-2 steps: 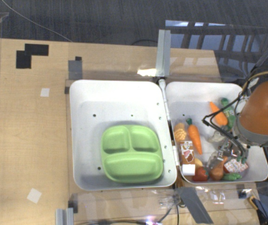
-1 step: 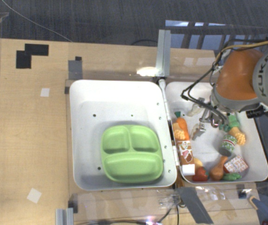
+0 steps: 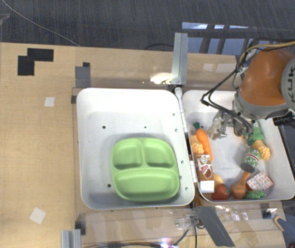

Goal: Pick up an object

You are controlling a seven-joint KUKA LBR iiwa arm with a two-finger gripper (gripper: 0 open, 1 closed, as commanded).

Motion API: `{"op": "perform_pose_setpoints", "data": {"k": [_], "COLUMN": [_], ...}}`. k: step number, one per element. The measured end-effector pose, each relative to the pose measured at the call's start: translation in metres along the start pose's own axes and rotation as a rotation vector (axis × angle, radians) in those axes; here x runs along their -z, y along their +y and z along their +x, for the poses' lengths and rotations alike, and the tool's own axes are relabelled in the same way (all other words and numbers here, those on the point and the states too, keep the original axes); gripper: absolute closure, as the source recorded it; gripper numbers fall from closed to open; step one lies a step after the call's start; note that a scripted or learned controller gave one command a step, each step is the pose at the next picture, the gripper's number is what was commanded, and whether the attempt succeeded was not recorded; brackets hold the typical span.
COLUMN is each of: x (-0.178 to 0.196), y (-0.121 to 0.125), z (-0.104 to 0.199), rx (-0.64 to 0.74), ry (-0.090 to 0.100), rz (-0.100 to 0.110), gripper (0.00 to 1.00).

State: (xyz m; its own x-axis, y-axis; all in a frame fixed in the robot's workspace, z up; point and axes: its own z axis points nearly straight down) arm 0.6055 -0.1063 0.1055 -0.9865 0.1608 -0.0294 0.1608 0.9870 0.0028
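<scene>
In the right of the frame the hand point(image 3: 229, 126) hovers over the right bin point(image 3: 288, 190), its grip state impossible to tell, near the orange carrot point(image 3: 203, 140) among toy foods along the bin's left and lower sides, so a descent onto one piece seems next.

A green divided plate point(image 3: 145, 168) is being kept in the left bin point(image 3: 93, 107); toy food point(image 3: 203, 140) is being crowded under the hand point(image 3: 229, 127).

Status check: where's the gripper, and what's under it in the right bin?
Gripper low over right white bin. Orange toy carrot just beside it, ungrasped. Toys crowd bin's near edge.
</scene>
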Motion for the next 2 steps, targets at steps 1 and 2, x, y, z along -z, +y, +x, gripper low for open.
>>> {"op": "perform_pose_setpoints", "data": {"k": [1,2], "x": [0.161,0.183], "y": [0.018,0.023], "z": [-0.006,-0.037], "rx": [0.100,0.183], "ry": [0.005,0.015], "rz": [0.001,0.000], "gripper": [1.00,1.00]}}
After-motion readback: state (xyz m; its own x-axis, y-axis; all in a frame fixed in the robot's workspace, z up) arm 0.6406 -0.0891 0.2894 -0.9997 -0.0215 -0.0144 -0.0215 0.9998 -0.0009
